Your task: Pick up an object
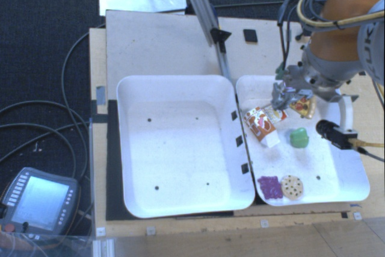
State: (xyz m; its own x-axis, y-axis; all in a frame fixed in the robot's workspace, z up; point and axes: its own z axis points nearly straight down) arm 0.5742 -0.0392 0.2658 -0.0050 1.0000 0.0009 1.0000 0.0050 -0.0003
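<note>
From the overhead camera you look down on two shallow white bins set side by side on a pale bench. The left bin (180,141) is the larger in your view, and its floor shows a few small dark dots. The right bin (337,177) holds everything loose.

You see the arm (343,21) come in from the right, its orange band bulging above the grey wrist, with cables looping over it. The gripper (281,99) hangs over the upper part of the right bin, close to the divide between the bins. Its tip sits just above the top end of a red and white packet (261,125), which lies tilted on the bin floor near the left wall. You cannot tell whether the fingers are apart or together; they read as a small grey blur against the white, and whether they touch the packet is just as unclear.

Just right of the gripper lies a yellow and red wrapper (302,107), partly under the wrist. Below that, near the bin's middle, sits a green object (299,138), rounded, apart from the packet. At the bin's lower edge a purple piece (270,187) and a round speckled cookie (292,187) lie just beside each other.

A black fitting (332,132) sticks out below the wrist over the bin's right side. At the lower left, off the bench, rests a handheld pendant with a screen (36,198).
</note>
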